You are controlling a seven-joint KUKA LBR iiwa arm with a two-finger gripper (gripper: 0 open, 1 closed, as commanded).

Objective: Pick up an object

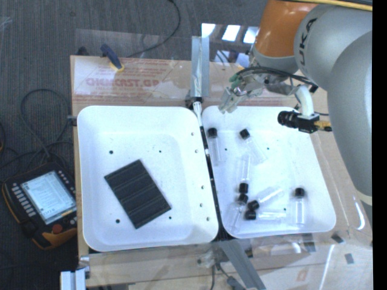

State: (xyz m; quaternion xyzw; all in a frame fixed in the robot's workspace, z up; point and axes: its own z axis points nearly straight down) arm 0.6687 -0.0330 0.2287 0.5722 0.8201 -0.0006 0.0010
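The jaws stand slightly spread with nothing between them, as far as we can judge from above; the gripper hangs over the far rim of the right bin, clear of its contents.

The candidate objects lie in that right bin: several clear vials with black caps. One vial lies just beside the divider between the bins, another vial lies near the bin's middle, and a cluster of vials crowds the near side. A lone vial lies toward the near right corner.

We recommend an isolated vial over the cluster, where neighbours touch and would block the fingers. We align the jaws across the vial's short axis, descend centred on the body, and close only once both fingers straddle it. The vial at the divider leaves little room for a finger on the wall side.

The left bin holds a dark ribbed panel, flat and probably hard to pinch.
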